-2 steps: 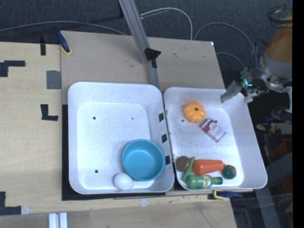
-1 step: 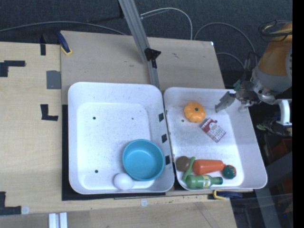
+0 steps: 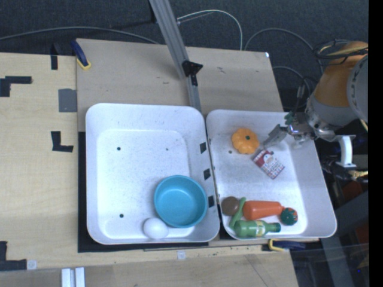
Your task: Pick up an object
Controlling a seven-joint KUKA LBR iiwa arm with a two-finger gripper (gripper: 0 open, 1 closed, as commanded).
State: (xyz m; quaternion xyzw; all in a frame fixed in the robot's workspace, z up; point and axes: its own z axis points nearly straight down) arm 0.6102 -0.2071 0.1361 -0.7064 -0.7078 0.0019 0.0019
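While the arm (image 3: 341, 91) reaches in from the right, we see its gripper (image 3: 276, 137) hovering over the right bin (image 3: 314, 184), near that bin's far right corner. Fingers look slightly parted w/ nothing between them, so we call them open & empty. Just beside the fingertips, twd the bin's middle, lies a small red-and-white packet (image 3: 268, 163), tilted; we can't tell if it's touching the gripper, prob. not. Left of the gripper, near the far edge of the same bin, sits an orange pumpkin (image 3: 245, 141), apart from the packet.

Along the near edge of the right bin we see a cluster: a brown round thing (image 3: 230, 205) at the near left corner, a carrot (image 3: 262, 208) lying lengthwise next to it, a green bottle (image 3: 256, 227) on its side just in front of the carrot, & a small green-and-red item (image 3: 288, 216) at the carrot's right end. Exact contact among these is hard to tell.

Over in the left bin (image 3: 114, 124), a blue bowl (image 3: 180, 200) stands upright near the near right corner, w/ a white ball (image 3: 155, 227) just beside it at the near edge. A grey pole (image 3: 170, 31) slants across the bench (image 3: 131, 70) behind the bins.
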